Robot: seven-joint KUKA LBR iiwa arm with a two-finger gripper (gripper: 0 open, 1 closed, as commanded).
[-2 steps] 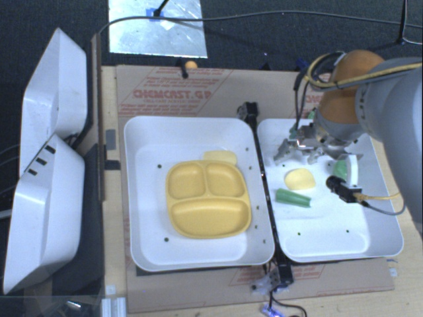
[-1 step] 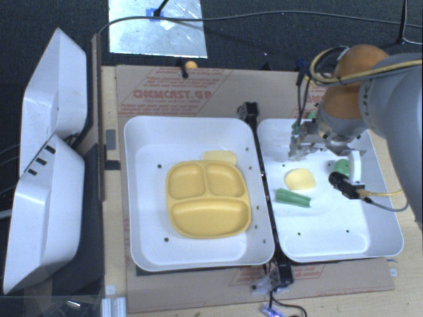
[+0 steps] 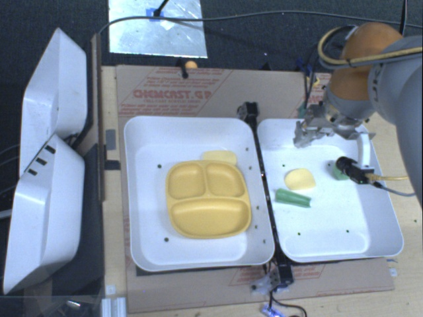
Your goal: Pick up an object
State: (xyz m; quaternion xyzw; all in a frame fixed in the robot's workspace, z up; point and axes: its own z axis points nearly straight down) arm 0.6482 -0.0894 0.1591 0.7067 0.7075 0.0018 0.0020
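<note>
The right bin [image 3: 344, 240] holds a pale yellow rounded piece [image 3: 299, 178] near its middle. Just below it lies a green stick [image 3: 293, 198]. A small green object [image 3: 340, 172] sits at the right, partly hidden behind a black fitting [image 3: 349, 168]. My gripper [image 3: 309, 133] hangs over the bin's far left corner, up and left of the yellow piece and apart from it. Nothing shows between its metal parts.
The left bin [image 3: 149, 243] bears a yellow divided plate [image 3: 208, 198] with a pale yellow slab [image 3: 219, 156] behind it. White covers [image 3: 49, 164] stand at the far left. The grey arm [image 3: 396, 78] and its cables cross the right bin's far right corner.
</note>
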